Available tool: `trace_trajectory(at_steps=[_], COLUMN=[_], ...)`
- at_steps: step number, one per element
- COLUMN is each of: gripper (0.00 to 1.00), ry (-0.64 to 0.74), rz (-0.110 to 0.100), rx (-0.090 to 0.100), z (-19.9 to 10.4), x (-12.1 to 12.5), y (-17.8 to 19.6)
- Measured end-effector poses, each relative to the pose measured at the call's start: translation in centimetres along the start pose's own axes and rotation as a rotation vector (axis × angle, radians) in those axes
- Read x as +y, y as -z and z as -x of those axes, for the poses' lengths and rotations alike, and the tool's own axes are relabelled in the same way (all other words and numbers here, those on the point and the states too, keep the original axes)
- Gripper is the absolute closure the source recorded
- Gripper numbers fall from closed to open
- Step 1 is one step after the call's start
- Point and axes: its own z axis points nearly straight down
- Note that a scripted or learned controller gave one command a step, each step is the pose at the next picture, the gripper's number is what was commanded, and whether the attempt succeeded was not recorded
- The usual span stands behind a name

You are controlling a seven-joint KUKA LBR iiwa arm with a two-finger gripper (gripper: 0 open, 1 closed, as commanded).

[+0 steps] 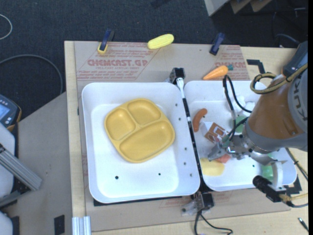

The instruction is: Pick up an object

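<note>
Hand (218,152) just above yellow piece (213,169)

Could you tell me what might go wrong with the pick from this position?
The gripper sits low among crowded items in the right bin: a yellow piece, a brown-and-white item and a sausage-like piece. It may nudge neighbours or close on nothing. Its cable might also snag.
</note>
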Motion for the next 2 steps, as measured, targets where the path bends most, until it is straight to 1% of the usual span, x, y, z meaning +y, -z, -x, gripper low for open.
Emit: trace_trajectory(at_steps=[1, 2], gripper=[1.00, 1.00], ry=[0.000, 0.013], rz=[0.012, 0.024], rx=[-0.003, 0.001], z=[0.0, -8.5], x=[0.2, 4.0], y=[1.7, 12.6])
